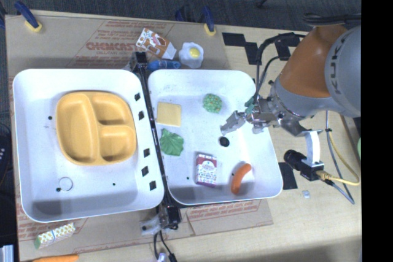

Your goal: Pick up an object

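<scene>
White plastic, shallow: two bins side by side on the pale wooden desk. Kept in the left white bin one yellow plastic plate with three compartments, lying flat, well apart from the work.

Found the loose things spread over the floor of the right white bin, each apart from the others, probably to let a pincer close on one without touching a neighbour:
- a flat yellow square slice
- a round bumpy green piece like broccoli
- a green leafy piece
- a small red and white carton
- an orange-red sausage-shaped toy near the front right corner

Reached in from the right, across the rim of this bin, with the grey arm with the orange band. Hung the metal pincer over bare floor in the right half of the bin, between the round green piece and the orange-red toy, close to a small black spot. Touched none of the five things, as far as could be seen. Could not tell the opening of the pincer, nor anything inside it: too small and too slanted to judge.

Judged as the approach step, with nothing lifted yet, all five things lying on the bin floor. Judged the round green piece as a near candidate, though hard to grip because of the round form.
</scene>
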Action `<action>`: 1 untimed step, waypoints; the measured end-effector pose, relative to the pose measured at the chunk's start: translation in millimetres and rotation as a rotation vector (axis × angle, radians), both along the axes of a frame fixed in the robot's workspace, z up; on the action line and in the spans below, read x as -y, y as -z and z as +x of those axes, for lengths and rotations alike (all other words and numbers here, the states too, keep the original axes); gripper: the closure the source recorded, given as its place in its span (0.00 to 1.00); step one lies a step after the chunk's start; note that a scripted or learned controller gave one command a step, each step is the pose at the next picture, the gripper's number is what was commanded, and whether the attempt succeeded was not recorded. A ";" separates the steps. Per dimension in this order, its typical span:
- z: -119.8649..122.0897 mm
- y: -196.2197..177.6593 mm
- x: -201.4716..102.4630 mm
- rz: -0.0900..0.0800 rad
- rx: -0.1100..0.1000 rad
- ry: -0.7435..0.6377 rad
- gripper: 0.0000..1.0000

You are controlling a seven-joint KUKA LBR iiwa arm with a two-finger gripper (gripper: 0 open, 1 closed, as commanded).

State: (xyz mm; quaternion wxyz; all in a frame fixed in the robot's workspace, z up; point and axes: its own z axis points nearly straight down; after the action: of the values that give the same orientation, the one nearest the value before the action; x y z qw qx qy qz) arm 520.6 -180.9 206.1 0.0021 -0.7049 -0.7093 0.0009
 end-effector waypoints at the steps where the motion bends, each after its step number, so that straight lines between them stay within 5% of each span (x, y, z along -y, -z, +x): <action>1: -41.8 111.5 -2.5 -0.002 0.008 -0.106 0.00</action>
State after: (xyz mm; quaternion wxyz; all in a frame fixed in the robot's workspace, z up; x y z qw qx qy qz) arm 478.9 -178.4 94.6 -0.0017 -0.6665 -0.7455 -0.0011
